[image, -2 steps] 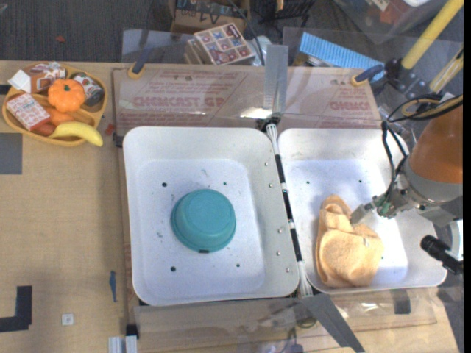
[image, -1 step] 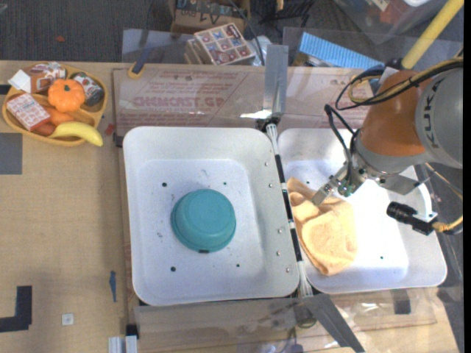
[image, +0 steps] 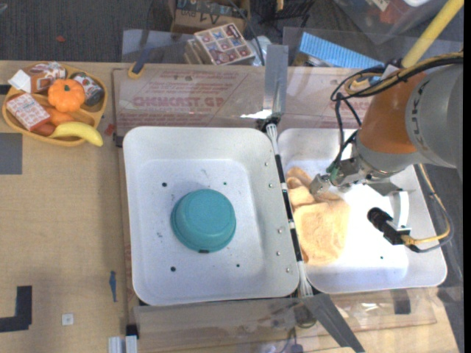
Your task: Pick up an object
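Gripper [image: 324, 185] hangs low in the right bin [image: 423, 274], at the upper edge of a tan cloth [image: 321, 230]; whether it has closed on anything I cannot tell. That cloth lies crumpled just right of the divider between the bins, seemingly soft, light and limp. A pinch on a raised fold should hold better than its flat middle

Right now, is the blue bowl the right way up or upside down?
Upside down. The bowl in the left bin shows a smooth rounded bottom with a flat middle, and no hollow inside.
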